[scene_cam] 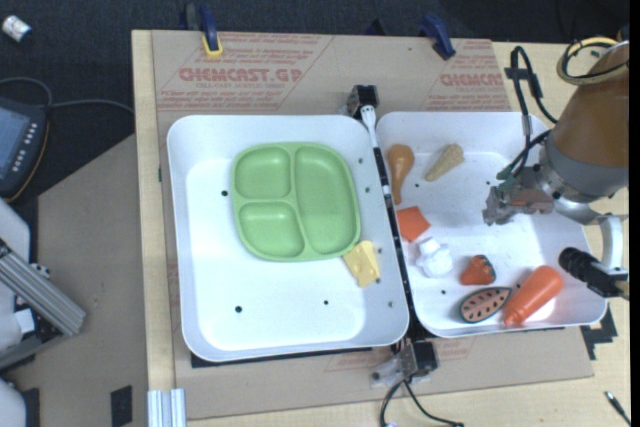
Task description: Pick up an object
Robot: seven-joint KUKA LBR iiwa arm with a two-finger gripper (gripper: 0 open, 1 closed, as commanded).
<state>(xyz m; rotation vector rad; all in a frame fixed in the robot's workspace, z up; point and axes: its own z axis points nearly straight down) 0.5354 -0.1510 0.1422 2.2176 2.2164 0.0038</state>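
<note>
My gripper (pixel 507 206) hangs over the right part of the right bin (pixel 470 130), above bare white floor with nothing seen in it. Left of it in this bin lie a tan cone-shaped piece (pixel 443 162), a brown pear-shaped piece (pixel 399 165), an orange-red block (pixel 411 223) and a small white object (pixel 434 259). Nearer the front are a red strawberry-like piece (pixel 478 269), a brown oval piece with a red rim (pixel 485 304) and an orange carrot (pixel 533 295). The carrot sits in front of the gripper, slightly to its right.
The left bin (pixel 200 245) holds a green divided plate (pixel 296 201) and a yellow wedge (pixel 363 263) at the plate's front right corner. The arm's grey body with its orange band (pixel 595 130) covers the right bin's right edge. Cables (pixel 525 85) run at the back right.
</note>
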